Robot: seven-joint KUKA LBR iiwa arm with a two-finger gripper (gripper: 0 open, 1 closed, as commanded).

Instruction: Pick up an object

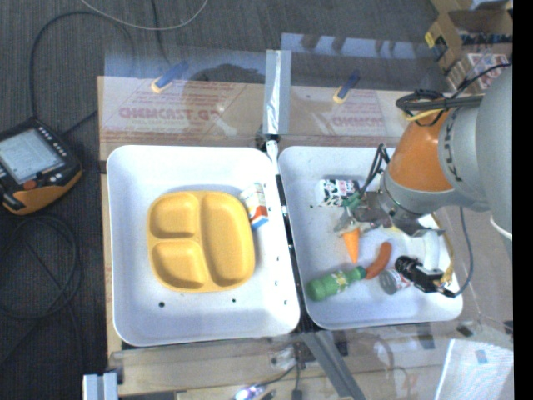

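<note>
Bench seen from above, carrying two shallow white bins side by side. The left bin (pixel 125 223) holds a yellow divided tray (pixel 201 240) lying flat near its middle. A small white tube (pixel 256 205) with red and blue markings lies just beside the tray's upper right corner, close to the wall between the bins.

The grey and orange arm (pixel 433 157) reaches in from the right, over the right bin (pixel 306 232). Its gripper (pixel 360 213) hangs low near the middle of that bin. Whether the gripper is open or closed cannot be told from this angle, and nothing can be seen held in it.

Four loose objects lie in the right bin. A black-and-white patterned carton (pixel 336 192) sits just up and left of the gripper. An orange toy carrot (pixel 352 242) lies right below the gripper, its tip pointing toward the bin's front edge. A red sausage-shaped toy (pixel 379 259) lies slanted just to the carrot's right. A green bottle (pixel 333 283) lies on its side near the front wall.
</note>
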